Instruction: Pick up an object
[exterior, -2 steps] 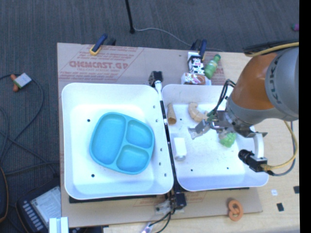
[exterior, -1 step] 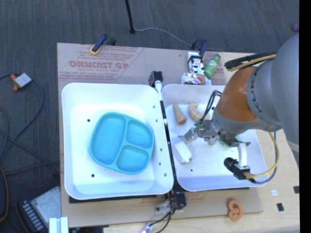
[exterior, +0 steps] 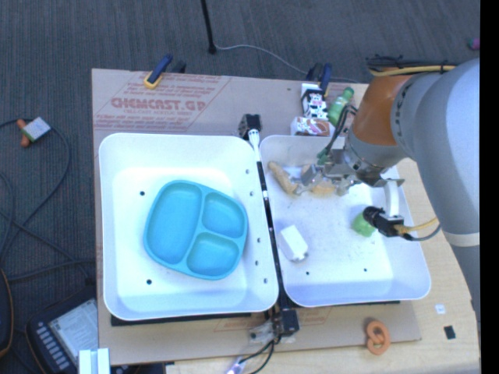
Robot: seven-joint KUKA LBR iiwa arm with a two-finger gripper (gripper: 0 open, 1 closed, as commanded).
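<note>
Camera view: far left of the tool (exterior: 321,171), a blue tray (exterior: 196,228) lies in the left bin (exterior: 117,287). A wooden piece (exterior: 281,178) lies just left of the tool, a white block (exterior: 294,242) below-left, a green object (exterior: 362,224) below-right. Tool's opening: cannot tell.

There's red printing on the brown board (exterior: 156,104) under the bins, running along its far edge and reading roughly "CHEMCAST GP", with the last letters hard to make out. Thin red lines frame it, and smaller red print sits beneath, too fine to read. Over by the far rim of the right bin, a small packet (exterior: 313,115) carries colourful markings, though none of them resolve into legible words.
</note>
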